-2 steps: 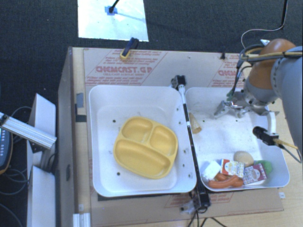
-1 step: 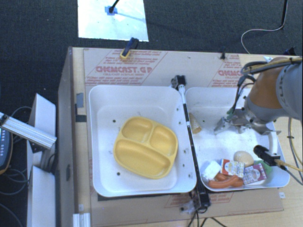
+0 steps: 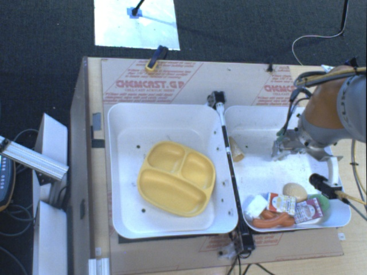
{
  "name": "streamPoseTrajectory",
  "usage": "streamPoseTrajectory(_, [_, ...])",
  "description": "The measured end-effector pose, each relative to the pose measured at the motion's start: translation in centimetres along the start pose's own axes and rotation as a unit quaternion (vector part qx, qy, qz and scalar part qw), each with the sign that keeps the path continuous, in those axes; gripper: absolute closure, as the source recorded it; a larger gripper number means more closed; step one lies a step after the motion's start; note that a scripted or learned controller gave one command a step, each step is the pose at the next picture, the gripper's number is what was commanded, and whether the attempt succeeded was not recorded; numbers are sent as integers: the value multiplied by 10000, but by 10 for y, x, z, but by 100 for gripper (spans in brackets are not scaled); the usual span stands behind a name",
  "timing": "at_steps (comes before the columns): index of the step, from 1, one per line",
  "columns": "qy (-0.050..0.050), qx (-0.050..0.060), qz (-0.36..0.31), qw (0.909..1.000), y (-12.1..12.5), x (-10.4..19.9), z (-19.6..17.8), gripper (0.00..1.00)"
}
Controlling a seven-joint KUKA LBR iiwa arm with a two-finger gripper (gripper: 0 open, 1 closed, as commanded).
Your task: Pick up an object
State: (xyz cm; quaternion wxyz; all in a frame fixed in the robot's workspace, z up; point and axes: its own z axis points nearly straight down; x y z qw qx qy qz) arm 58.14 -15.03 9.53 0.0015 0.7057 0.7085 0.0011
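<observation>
In the right bin (image 3: 258,132), a pile of small objects lies at the near end: a beige egg-shaped item (image 3: 295,191), a red-and-white packet (image 3: 282,203), an orange sausage-shaped piece (image 3: 274,222), a white lump (image 3: 256,205) and a green-edged packet (image 3: 312,210). A small tan piece (image 3: 236,152) rests against the bin's left wall. My gripper (image 3: 279,150) hangs low over the bare bin floor at the middle right, up-view of the pile and apart from it. Nothing shows in its grasp.
The left bin (image 3: 126,153) holds a yellow divided plate (image 3: 176,177). The grey and orange arm (image 3: 330,110) crosses the right bin's far right side. Cables trail over the bin's right rim. A black clamp (image 3: 217,99) sits on the divider between the bins.
</observation>
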Motion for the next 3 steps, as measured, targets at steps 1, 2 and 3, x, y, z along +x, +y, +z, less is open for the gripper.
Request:
streamPoseTrajectory(1, [7,18,2,10000,-20,56,11,100])
streamPoseTrajectory(2, [0,-2,7,10000,-78,75,-90,100])
streamPoseTrajectory(3, [6,1,-1,10000,-73,131,-148,100])
